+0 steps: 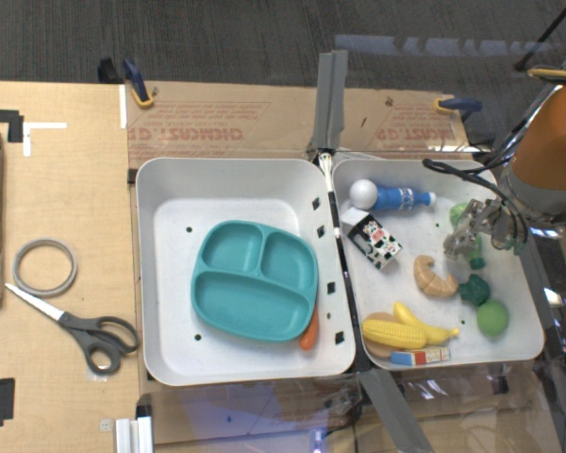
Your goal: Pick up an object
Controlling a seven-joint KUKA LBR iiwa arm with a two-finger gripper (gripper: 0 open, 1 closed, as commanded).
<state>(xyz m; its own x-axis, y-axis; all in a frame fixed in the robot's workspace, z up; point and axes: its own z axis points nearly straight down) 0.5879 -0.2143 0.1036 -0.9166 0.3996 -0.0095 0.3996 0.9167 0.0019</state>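
My gripper (464, 251) hangs over the right bin (528, 347), near its right side, and stands open with nothing between its fingers. Just below it lie a tan croissant (434, 278) and a dark green toy (474, 291). A pale green object (459, 213) sits right behind the gripper, partly hidden by it. Further left are a black-and-white box (374, 240), a white ball (362, 193) and a blue bottle (403, 198). At the front lie a green lime (491, 319), a banana (424, 328), a corn cob (385, 334) and a small red-and-blue box (420, 356).
The left bin (160, 253) holds a teal divided plate (255, 281) with an orange carrot (308, 333) at its front right edge. Scissors (80, 328) and a tape roll (44, 265) lie on the bench to the left. A grey divider (328, 102) stands behind the bins.
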